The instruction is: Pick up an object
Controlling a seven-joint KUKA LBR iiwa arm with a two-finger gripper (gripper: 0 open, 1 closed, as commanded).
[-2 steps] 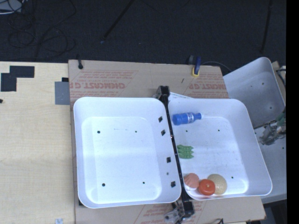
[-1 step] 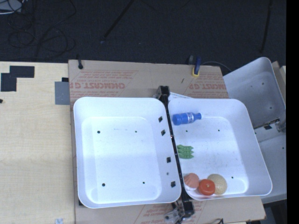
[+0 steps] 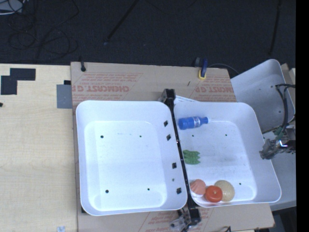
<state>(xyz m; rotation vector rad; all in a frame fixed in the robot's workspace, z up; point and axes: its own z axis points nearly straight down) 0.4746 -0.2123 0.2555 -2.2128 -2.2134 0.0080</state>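
Your gripper [image 3: 274,148] sits just outside the right bin's [image 3: 251,115] right rim; you cannot tell how it stands. In that bin, a blue bottle [image 3: 192,123] lies on its side near the far left corner, and a small green object [image 3: 191,157] rests by the left wall. A red round piece [image 3: 213,194], a tan one [image 3: 225,189] and a pinkish one [image 3: 197,186] crowd the near edge. The bin's middle is open white floor. The left bin [image 3: 125,158] touches it along a black clipped seam. Both rest on printed cardboard [image 3: 125,83] over a pale wooden bench [image 3: 34,153].
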